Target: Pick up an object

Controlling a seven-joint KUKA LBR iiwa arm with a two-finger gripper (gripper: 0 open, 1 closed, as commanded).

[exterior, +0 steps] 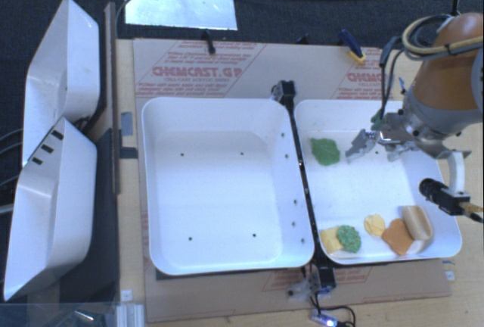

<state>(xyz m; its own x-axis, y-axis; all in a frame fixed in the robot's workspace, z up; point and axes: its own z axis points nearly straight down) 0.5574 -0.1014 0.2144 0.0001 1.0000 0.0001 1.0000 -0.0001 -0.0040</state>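
Hand: hand (361,145) hangs over the far part of the right bin (454,246), metal fingers spread, nothing between them.
Nearest thing: green leafy piece (326,151), lying on the bin floor just left of the hand and apart from it, near the wall shared with the left bin (219,261).
Key relation: the green piece is leftward of the fingertips and lower; I'd judge a short shift left and a drop would bring the fingers over it.
Long axis: the green piece is a rounded lump, slightly longer far-to-near; no strong axis to line up with.
Near cluster: along the right bin's near edge sit a yellow block (330,241) touching a green floret (349,238), then a yellow ruffled piece (374,225), an orange wedge (397,237) and a tan bun (417,222), the last two touching. All well apart from the hand.
Textures: green things look bumpy and matte; bun looks smooth; likely toy food, soft or plastic I cannot tell.
Bins: shallow, white, smooth, on the bench (128,166).
Arm: grey with orange band (446,83), reaching in from the right.
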